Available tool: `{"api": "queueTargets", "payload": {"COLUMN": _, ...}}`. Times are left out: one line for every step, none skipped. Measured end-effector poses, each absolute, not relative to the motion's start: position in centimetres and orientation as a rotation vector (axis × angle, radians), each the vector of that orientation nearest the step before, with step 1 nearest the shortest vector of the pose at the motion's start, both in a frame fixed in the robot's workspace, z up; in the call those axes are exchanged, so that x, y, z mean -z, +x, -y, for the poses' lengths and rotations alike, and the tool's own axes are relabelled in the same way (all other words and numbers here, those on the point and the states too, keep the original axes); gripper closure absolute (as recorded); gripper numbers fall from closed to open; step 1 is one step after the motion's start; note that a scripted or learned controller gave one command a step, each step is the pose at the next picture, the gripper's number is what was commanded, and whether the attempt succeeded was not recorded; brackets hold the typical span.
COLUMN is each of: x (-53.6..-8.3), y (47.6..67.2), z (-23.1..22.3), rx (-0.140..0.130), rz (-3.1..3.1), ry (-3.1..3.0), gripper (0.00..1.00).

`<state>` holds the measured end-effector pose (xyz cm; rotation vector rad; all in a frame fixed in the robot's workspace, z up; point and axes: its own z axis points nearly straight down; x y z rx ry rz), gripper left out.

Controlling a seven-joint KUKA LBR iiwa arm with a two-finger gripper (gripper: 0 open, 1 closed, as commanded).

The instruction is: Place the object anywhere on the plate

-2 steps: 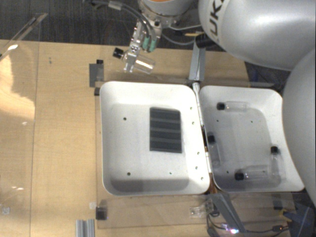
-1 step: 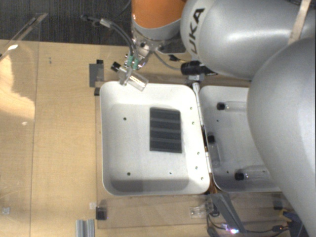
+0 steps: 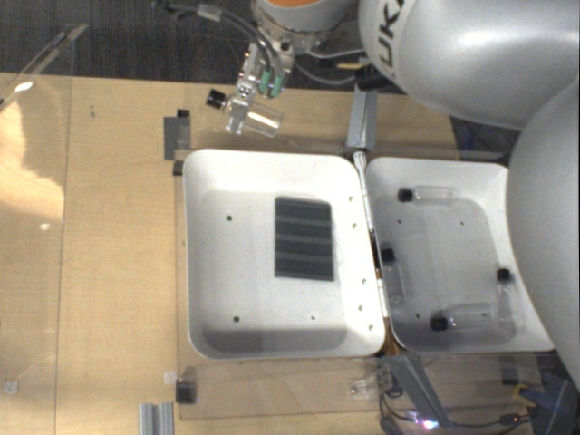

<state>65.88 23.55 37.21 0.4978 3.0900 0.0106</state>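
Camera view, upper middle of the frame: the gripper (image 3: 253, 114) hangs over the bare wooden tabletop (image 3: 100, 243), just above the upper edge of the left white bin (image 3: 204, 270) and outside both bins. A clear, glassy piece shows at its lower tip, but it is too small and see-through to say whether it is an object or part of the tool. I cannot tell whether the gripper is released or clenched. Green and silver fittings sit just above that tip, under the orange band of the grey arm (image 3: 471, 34), which fills the upper right of the frame.

Below the gripper, in the middle of the left bin, lies the dark grey rectangular ribbed plate (image 3: 304, 238), flat and lengthwise up and down the frame, with nothing on it.

To the right, touching the left bin along its side, is the right white bin (image 3: 453, 175). In it lie see-through tube-like objects with black ends: one near its upper left corner (image 3: 426, 194) and one near its lower edge (image 3: 471, 316). Small black pieces also show at its left wall and its right side. These clear objects are well apart from the plate.
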Motion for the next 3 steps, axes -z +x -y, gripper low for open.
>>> {"api": "queueTargets", "payload": {"x": -34.3, "y": 65.7, "z": -23.5, "rx": -0.007, "rz": -2.905, "ry": 1.182, "gripper": 1.00}}
{"api": "queueTargets", "payload": {"x": -24.4, "y": 59.6, "z": -22.8, "rx": -0.003, "rz": -2.480, "ry": 1.927, "gripper": 1.00}}
{"api": "queueTargets", "payload": {"x": -30.3, "y": 67.0, "z": -22.3, "rx": -0.011, "rz": -2.540, "ry": 1.840, "gripper": 1.00}}
